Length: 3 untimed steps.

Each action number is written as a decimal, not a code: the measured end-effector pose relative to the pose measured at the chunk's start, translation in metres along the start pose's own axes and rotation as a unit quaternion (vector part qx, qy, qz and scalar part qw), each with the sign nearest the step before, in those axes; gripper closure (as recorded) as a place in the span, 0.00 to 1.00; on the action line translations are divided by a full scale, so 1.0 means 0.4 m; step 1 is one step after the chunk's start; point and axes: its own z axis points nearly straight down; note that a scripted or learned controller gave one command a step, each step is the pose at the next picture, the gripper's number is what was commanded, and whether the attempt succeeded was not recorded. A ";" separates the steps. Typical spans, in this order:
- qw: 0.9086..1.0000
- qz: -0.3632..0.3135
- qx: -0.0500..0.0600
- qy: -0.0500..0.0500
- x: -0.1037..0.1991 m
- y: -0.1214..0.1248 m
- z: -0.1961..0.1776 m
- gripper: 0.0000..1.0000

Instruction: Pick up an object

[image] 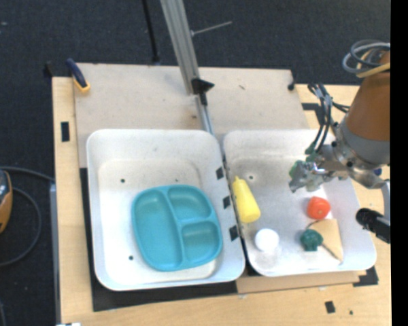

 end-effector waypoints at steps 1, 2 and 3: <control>1.000 -0.001 0.003 0.001 0.099 0.041 0.016 1.00; 1.000 -0.002 0.005 0.002 0.224 0.079 0.064 1.00; 1.000 -0.002 0.005 0.002 0.359 0.095 0.102 1.00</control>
